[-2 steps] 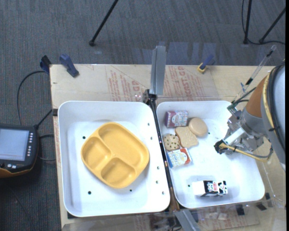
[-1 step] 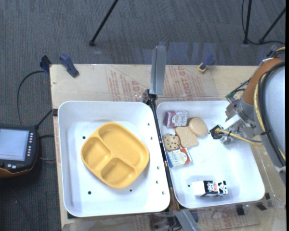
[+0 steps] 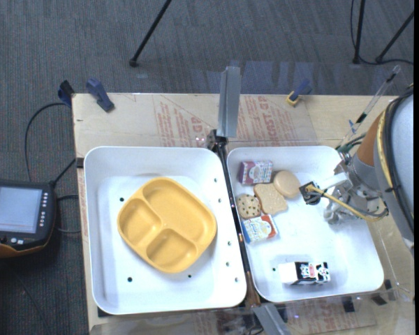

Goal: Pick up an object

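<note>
While the gripper [image 3: 343, 208] hangs low over the right side of the right bin [image 3: 366, 257], at mid-right of the frame, this angle does not show whether it is spread or closed, and nothing is seen held in it. Six small play-food pieces lie in that bin. Nearest the gripper, to its left, is a round tan biscuit [image 3: 287, 183], touching a bread slice [image 3: 271, 199]. A chocolate-chip cookie [image 3: 248, 206], a red carton [image 3: 255, 172] and an orange carton [image 3: 260, 228] crowd just beside them toward the bin's left wall. A black-and-white carton [image 3: 304, 273] lies alone at lower centre of the bin, well apart from the rest. It looks the best target: probably light, stiff and boxy, with flat sides that should take a squeeze across its short width without slipping. The biscuit and slice look thin and flat, hard to get under, and a grab there may nudge their neighbours. The left bin [image 3: 98, 187] holds a yellow divided plate [image 3: 167, 223].
</note>
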`<action>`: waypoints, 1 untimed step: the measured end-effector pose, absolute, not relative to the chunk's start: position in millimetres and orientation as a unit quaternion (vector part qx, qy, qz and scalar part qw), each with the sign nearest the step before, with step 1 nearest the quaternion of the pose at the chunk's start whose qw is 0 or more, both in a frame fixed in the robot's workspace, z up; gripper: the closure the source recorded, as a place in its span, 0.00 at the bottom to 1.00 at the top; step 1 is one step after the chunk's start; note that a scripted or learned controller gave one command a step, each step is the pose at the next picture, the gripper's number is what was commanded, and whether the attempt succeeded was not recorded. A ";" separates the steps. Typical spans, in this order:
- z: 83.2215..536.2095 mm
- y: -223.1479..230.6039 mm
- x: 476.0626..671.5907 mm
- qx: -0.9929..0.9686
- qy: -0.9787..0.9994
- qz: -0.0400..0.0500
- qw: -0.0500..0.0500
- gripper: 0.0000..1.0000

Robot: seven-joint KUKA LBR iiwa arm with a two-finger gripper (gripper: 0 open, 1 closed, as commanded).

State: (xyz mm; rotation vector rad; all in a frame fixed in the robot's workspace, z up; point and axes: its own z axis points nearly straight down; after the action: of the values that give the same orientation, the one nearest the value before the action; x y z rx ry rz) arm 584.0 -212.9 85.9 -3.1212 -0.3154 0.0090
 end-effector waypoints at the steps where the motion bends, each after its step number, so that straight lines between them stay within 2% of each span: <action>1: 86.9 -212.3 622.2 -0.995 -0.101 0.001 0.001 1.00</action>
State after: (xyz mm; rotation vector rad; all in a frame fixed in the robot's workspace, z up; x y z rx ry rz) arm 622.2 -212.3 86.9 -3.1230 -0.3181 0.0035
